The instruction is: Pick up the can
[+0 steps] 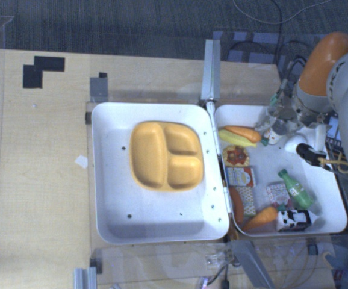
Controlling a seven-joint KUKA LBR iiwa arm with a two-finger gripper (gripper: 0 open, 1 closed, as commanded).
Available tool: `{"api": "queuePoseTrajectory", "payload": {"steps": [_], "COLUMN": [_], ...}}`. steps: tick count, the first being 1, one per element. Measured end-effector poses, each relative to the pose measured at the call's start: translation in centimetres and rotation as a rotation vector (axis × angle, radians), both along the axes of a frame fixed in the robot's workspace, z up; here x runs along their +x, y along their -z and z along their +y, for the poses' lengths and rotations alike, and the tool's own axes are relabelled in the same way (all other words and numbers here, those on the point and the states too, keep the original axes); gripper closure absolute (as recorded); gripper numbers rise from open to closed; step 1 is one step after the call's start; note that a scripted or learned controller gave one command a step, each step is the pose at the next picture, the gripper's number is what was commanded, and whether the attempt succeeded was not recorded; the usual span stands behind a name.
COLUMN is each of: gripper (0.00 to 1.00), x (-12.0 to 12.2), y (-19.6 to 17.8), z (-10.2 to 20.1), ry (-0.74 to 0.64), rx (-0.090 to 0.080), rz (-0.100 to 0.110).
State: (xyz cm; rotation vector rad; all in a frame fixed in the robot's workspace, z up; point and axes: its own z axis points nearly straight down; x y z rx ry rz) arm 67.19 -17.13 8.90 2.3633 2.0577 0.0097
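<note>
The can [239,177] lies on its side in the right bin [336,218], near its left wall, and shows a pale label with red and blue print. My gripper [273,130] hangs over the bin's back part, up and to the right of the can and well apart from it. It is just right of an orange carrot [244,133] and a yellow banana [234,139]. Nothing shows in the gripper.
The right bin also holds a red packet [236,156], a red sausage-like piece [237,201], a second carrot [260,218], a green bottle [296,189], a small patterned packet [276,192] and a black-and-white carton [294,220]. A yellow divided tray [165,155] sits in the left bin [111,209].
</note>
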Motion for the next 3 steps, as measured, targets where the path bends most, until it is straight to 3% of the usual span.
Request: {"api": "queuePoseTrajectory", "payload": {"steps": [1, 2, 3], "gripper": [1.0, 1.0, 1.0], "x": [0.3, -0.1, -1.4], "y": [-1.4, -7.8, -7.1], "z": [0.2, 4.5, 3.3], "ry": [-0.007, 0.08, 0.031], "rx": [-0.002, 0.002, 0.001], "rz": [-0.008, 0.003, 0.004]}}
